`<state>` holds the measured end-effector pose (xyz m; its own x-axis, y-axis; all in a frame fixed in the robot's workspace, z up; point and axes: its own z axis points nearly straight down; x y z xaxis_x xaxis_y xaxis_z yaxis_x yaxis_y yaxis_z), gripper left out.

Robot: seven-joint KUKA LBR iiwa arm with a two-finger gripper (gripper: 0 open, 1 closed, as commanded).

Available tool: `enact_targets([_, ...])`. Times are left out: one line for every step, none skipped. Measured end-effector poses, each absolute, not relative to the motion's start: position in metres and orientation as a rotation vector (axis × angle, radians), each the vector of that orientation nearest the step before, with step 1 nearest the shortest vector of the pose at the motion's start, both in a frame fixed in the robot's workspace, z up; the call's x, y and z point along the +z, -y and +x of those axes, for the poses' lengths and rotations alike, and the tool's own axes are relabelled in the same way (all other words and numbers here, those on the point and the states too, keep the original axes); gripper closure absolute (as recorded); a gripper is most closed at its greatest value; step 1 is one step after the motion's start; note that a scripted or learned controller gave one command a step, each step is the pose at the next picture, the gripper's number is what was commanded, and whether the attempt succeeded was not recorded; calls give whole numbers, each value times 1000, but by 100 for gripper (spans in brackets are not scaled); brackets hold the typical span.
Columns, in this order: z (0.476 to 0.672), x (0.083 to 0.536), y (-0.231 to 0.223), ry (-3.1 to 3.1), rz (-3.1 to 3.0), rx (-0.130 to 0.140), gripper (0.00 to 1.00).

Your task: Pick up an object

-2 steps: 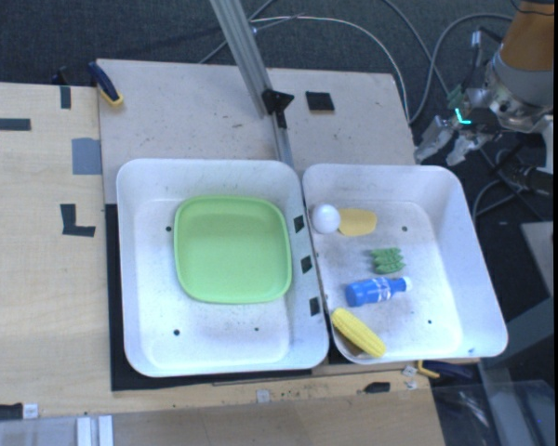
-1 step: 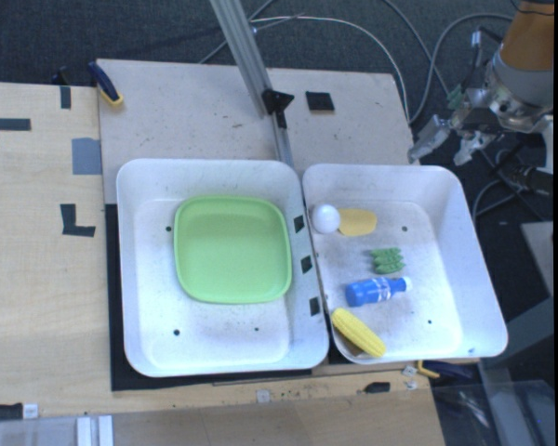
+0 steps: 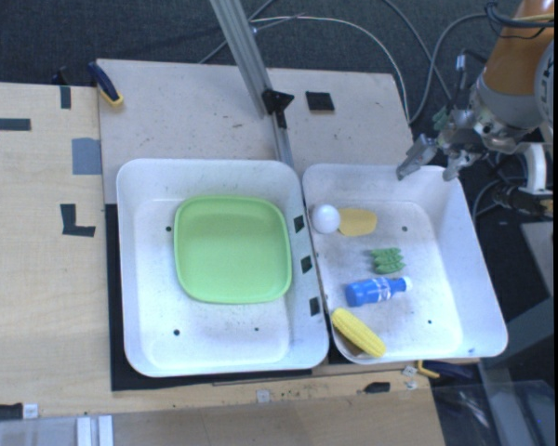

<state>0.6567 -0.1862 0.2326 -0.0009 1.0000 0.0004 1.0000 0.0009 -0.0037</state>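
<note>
Looking down at a slant, the camera showed a pale wooden counter (image 3: pixel 28 277) with several dark tape marks on it, and a lighter speckled board (image 3: pixel 205 110) lying across its far part. Behind the board the floor was a dark carpet (image 3: pixel 93 17), where thin light cables (image 3: pixel 353 26) ran in loops. A grey metal rail (image 3: pixel 246 54) crossed the board at a slant and ended at a black clamp just above the place where the two bins met. A small blue and yellow tool (image 3: pixel 105 84) lay at the board's left corner.

Two shallow white bins stood side by side and touched along their middle edge. The left bin (image 3: pixel 149 323) held a green square plate (image 3: pixel 232 249), lying flat. The right bin (image 3: pixel 446 286) held five small things: a white ball (image 3: pixel 326 217) near the dividing edge, a flat yellow piece (image 3: pixel 358 222) just beside the ball, a small green toy (image 3: pixel 387 260) near the middle, a blue bottle with a white cap (image 3: pixel 375 291) lying on its side below it, and a yellow corn cob (image 3: pixel 358 332) at the near edge, tilted.

The arm (image 3: pixel 516 54) reached in from the right, with its orange band above the wrist. The gripper (image 3: pixel 430 159) hung over the far right corner of the right bin, well apart from all five things. Its fingers (image 3: pixel 409 164) were spread apart and held nothing between them.
</note>
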Motion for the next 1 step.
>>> enact_targets([650, 180, 194, 2219, -2219, 4, 0])
